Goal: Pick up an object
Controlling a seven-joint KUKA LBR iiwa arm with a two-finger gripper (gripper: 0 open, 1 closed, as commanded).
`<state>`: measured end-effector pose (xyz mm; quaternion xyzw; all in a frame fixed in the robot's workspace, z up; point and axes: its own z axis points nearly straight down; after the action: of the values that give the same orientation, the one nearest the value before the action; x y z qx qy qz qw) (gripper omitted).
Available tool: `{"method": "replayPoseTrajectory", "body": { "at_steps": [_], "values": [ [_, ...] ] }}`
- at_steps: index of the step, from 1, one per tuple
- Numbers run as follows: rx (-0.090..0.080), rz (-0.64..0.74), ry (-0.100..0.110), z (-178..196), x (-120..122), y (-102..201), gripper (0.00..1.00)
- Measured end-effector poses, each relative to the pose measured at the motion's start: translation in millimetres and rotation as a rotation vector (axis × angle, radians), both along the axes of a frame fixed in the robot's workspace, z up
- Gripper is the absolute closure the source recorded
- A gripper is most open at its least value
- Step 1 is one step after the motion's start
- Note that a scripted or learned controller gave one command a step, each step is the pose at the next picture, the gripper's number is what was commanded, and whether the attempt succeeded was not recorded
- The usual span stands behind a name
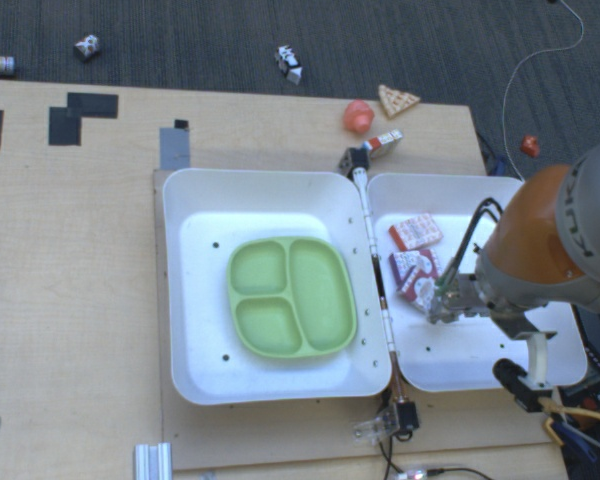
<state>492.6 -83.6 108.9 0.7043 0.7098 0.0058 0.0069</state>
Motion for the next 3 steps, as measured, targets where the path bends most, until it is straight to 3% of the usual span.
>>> {"method": "replayPoseTrajectory", "body": {
  "at_steps": [1, 2, 3],
  "values": [
    [0.0, -0.001, 0.0, 0, 0, 0, 0.0],
    [0.001, -0.006, 0.011, -22, -4, -2, 0.0],
    [0.0, -0.002, 0.004, -11, -2, -1, 1.0]
  ]
}}
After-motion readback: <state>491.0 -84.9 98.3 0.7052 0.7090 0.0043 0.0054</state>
